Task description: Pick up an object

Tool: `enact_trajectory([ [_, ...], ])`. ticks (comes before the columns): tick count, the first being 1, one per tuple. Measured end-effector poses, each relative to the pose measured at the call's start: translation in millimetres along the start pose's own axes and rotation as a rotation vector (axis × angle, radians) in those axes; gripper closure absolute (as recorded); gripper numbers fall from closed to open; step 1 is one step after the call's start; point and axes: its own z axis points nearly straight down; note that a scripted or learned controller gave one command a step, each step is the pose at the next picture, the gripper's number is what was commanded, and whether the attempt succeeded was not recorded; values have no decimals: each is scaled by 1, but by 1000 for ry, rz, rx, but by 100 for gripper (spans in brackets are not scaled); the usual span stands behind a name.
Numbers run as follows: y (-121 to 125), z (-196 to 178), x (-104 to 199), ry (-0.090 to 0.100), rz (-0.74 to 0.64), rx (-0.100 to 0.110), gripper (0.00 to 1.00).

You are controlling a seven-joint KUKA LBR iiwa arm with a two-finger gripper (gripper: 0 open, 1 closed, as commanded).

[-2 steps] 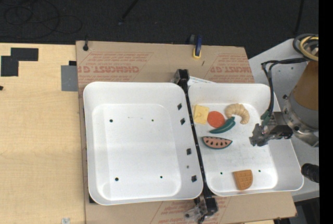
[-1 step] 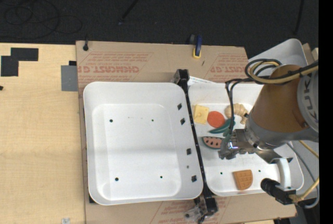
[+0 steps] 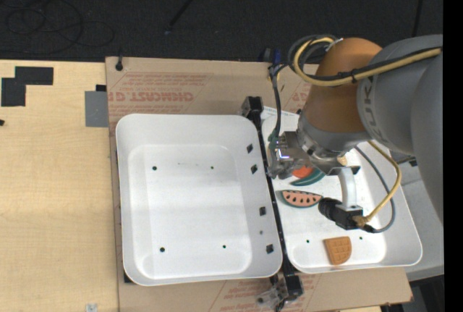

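Dark floor with loose cables lies behind the bench point(image 3: 58, 158), which carries a cardboard sheet point(image 3: 188, 86) and two white bins side by side. We see the arm point(image 3: 376, 100) reaching over the right bin point(image 3: 405, 245), its end effector point(image 3: 289, 158) low near that bin's left wall; we cannot tell its state. A watermelon-slice toy point(image 3: 301, 198) lies just beside it toward the bin's middle, a teal object point(image 3: 311, 174) sits partly hidden under the wrist, and an orange waffle-like piece point(image 3: 337, 250) rests near the bin's near edge. Beside it stands the left bin point(image 3: 130, 158).
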Motion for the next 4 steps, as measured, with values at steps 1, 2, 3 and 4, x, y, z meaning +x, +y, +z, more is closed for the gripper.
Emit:
enact_trajectory([
  [1,25,-74,21,-1,5,-3,100],
  [2,-10,-96,-6,-1,10,7,100],
  [3,6,-117,60,1,3,4,100],
  [4,-16,-139,99,0,4,5,100],
])
